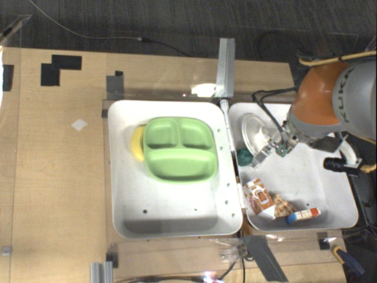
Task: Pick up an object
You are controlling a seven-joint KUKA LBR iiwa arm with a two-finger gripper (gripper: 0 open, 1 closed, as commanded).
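The arm [330,99] reaches leftward, gripper [265,152] low over the right bin [330,184].

Arm [353,99] was grey, rounded, with orange band [315,96]; black cables looped near wrist; gripper [268,149] small, metallic.

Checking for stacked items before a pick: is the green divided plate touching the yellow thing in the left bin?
Touching. The camera view shows the green divided plate overlapping the yellow thing, whose edge sticks out from under the plate's left side.
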